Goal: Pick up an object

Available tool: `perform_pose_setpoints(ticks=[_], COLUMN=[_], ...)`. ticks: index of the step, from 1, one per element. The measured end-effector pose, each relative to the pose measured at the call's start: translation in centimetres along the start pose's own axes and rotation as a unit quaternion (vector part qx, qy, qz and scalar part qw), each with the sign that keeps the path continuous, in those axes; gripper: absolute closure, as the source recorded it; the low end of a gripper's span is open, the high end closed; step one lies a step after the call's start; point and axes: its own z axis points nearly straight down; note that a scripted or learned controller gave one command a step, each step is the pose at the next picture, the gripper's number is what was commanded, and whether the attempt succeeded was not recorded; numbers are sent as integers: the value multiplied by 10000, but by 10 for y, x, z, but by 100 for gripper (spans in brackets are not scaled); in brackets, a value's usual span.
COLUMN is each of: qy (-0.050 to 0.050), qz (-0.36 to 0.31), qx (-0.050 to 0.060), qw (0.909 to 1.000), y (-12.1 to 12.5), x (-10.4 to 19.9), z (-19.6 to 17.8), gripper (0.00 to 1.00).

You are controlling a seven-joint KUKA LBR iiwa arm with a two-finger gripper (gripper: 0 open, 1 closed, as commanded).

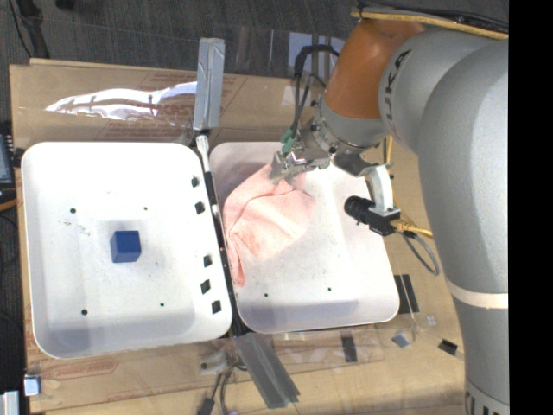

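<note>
The arm (449, 145) covers the right bin's (346, 301) far right corner and much of its right rim, and the picture's right and bottom edges cut the arm off. The tool (289, 164) sits low over the pink cloth's (268, 214) upper end, its fingertips too small and cluttered to tell whether they grip the fabric. The cloth hides the bin floor beneath it. The table's (104, 102) left edge runs out of the picture.

Brown cardboard-covered bench (104, 89) against dark carpeted floor (130, 11), glare patch.
</note>
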Motion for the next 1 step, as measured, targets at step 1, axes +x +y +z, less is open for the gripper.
perform_pose_setpoints(ticks=[1], qy=[-3], qz=[18], qx=[4], qw=[10000], y=[49], x=[-10], z=[-61], gripper=[100])
